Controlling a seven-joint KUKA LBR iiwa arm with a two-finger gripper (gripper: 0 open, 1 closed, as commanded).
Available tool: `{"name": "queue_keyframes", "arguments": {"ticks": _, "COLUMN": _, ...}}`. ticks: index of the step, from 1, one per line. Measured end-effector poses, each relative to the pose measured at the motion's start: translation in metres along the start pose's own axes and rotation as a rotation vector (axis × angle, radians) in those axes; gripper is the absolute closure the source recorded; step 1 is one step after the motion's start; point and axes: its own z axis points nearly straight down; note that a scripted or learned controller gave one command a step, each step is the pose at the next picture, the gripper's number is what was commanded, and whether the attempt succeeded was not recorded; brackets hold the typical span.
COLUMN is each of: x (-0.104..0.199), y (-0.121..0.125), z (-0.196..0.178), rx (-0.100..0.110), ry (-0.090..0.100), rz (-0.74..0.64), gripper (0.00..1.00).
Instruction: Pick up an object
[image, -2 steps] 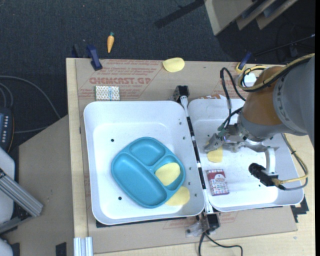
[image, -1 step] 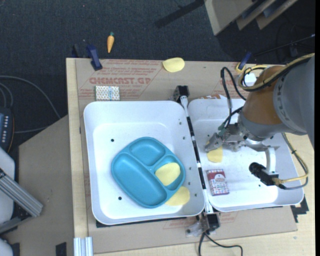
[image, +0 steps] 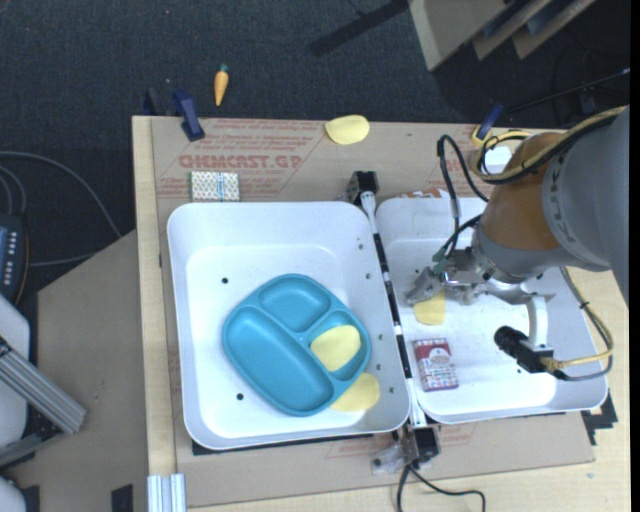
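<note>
Robotics lab: bench (image: 160, 330), cables (image: 60, 200).

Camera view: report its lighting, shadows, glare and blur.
Camera view: even overhead light, with the left bin and right bin bright white, nearly washed out; soft shadows under the blue divided plate and the arm; the arm's grey casing looks soft, the gripper and the small red packet lack fine detail; the dark floor holds little detail.
</note>
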Motion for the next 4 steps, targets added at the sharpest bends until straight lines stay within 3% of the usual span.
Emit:
{"name": "queue_keyframes", "arguments": {"ticks": 1, "x": 0.000, "y": -0.011, "z": 0.000, "rx": 0.001, "ry": 0.000, "rz": 0.001, "gripper": 0.00}}
{"name": "queue_keyframes", "arguments": {"ticks": 2, "x": 0.000, "y": 0.005, "z": 0.000, "rx": -0.002, "ry": -0.002, "rz": 0.000, "gripper": 0.00}}
{"name": "queue_keyframes", "arguments": {"ticks": 4, "x": -0.003, "y": 0.007, "z": 0.000, "rx": -0.002, "ry": -0.001, "rz": 0.000, "gripper": 0.00}}
